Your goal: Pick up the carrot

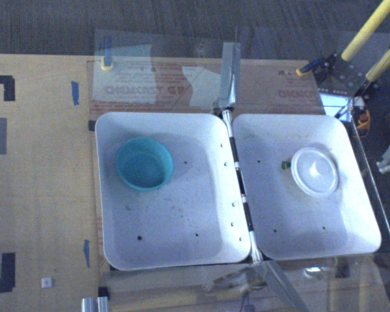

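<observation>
Flagging a likely miss: the carrot cannot be identified for certain, the sole candidate being a small green speck (286, 165) touching the plate's (316, 171) left rim, so a descent there may hit the plate or close on nothing.

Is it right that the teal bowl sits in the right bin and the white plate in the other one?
Not quite. The camera view shows the teal bowl in the left bin, while the white plate sits in the right bin, so they are swapped.
</observation>
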Robot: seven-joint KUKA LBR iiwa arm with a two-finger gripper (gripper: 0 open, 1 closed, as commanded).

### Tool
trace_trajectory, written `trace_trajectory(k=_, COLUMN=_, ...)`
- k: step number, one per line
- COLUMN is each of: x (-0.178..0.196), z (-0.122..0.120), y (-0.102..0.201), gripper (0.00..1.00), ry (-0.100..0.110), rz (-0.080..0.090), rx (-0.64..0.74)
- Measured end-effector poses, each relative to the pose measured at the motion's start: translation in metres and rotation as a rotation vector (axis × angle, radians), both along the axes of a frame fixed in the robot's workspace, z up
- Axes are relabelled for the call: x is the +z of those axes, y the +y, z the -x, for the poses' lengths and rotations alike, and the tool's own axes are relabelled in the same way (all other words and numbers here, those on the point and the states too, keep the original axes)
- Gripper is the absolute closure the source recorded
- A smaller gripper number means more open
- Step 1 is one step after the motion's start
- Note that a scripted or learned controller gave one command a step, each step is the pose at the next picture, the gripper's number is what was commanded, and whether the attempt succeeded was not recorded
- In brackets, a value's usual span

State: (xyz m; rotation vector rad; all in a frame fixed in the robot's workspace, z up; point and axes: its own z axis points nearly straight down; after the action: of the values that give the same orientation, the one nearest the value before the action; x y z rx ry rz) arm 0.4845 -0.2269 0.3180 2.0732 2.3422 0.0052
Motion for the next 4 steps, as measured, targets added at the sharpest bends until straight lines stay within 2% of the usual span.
trace_trajectory(k=4, x=0.043, z=-0.002, y=-0.009, gripper=1.00, ry=-0.018, rz=0.010, rx=-0.011)
